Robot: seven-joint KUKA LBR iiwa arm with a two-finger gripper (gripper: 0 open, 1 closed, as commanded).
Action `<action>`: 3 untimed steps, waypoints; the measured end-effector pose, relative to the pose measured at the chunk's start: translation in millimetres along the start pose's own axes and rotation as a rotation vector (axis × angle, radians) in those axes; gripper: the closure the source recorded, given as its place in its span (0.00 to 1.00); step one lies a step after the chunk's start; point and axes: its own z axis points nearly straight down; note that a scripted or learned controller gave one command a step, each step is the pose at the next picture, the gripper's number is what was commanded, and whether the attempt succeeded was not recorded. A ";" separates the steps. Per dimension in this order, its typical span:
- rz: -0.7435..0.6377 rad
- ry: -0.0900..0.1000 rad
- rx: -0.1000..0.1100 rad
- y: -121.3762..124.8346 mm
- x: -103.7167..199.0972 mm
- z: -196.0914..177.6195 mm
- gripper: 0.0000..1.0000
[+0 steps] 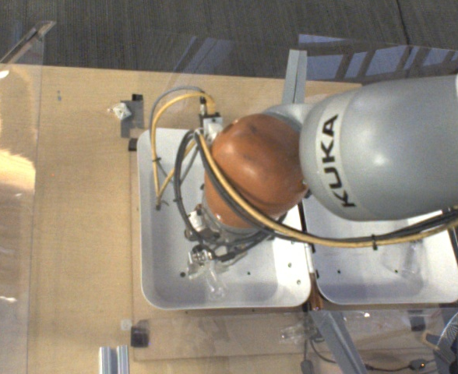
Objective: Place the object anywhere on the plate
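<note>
My arm reaches across from the right, and its orange band (252, 170) hangs over the left bin (160, 232). The gripper (202, 259) points down into that bin's near half, close to the floor. A small, pale, see-through object (215, 285) lies on the bin floor just below and in front of the gripper. Whether the gripper touches it is too blurred to tell. The arm hides most of the bin's right half.
The right bin (385, 287) sits beside the left one, mostly covered by the grey arm body (392, 146). A faint clear item (410, 265) lies in it. Yellow and black cables (170, 131) loop over the left bin's far side. The wooden bench (73, 209) stretches left.
</note>
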 end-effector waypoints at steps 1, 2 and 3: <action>-0.343 -0.001 -0.002 -47.2 26.2 -13.6 1.00; -0.803 -0.003 -0.004 -127.2 4.1 14.2 1.00; -1.015 -0.003 -0.003 -184.1 -9.4 -51.1 1.00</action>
